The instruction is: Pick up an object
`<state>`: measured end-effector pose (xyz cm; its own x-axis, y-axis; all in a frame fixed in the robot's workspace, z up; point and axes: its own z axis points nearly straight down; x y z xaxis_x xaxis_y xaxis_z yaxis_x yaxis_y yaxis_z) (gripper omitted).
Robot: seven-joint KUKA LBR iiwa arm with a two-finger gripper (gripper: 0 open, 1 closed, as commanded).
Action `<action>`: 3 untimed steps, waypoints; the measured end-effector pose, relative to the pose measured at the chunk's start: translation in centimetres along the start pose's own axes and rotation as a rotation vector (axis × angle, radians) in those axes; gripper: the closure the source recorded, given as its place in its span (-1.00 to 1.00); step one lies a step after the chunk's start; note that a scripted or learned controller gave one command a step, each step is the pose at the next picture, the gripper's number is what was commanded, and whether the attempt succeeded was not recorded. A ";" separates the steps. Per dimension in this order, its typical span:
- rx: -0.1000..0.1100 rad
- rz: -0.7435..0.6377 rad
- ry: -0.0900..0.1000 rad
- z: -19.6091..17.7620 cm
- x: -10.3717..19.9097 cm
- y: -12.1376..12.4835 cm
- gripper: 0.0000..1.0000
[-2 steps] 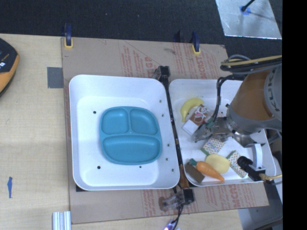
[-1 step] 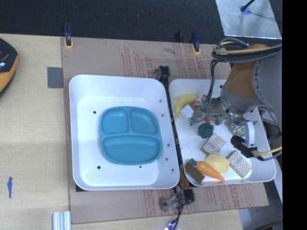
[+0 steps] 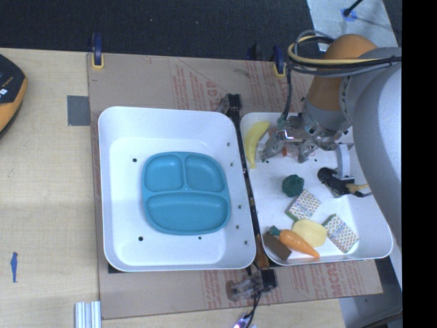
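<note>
At the far left edge of the frame a yellow and black device lies on the tabletop. Right of it, the left bin holds a blue divided plate at its middle. The right bin carries the loose pickable things. A yellow banana lies along its upper left wall. A dark green lump sits near the middle. Lower down are a patterned packet, a pale yellow piece and an orange carrot at the lower left corner, then a second patterned packet. The end effector hangs in the upper part of the right bin, just right of the banana and above the green lump. Whether it is open or closed cannot be told, and nothing is seen in its hold. The grey arm fills the right side.
</note>
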<state>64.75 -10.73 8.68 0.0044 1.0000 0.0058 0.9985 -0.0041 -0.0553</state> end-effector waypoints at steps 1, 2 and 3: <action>-0.046 -0.007 -0.006 -0.2 0.6 -5.1 -1.00; -0.047 -0.008 -0.006 0.1 0.2 -9.1 -1.00; -0.049 -0.010 -0.006 -1.0 0.2 -9.0 1.00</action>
<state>55.87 -10.53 10.20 -0.0056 1.0000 -0.0001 1.0000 0.0056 -0.0060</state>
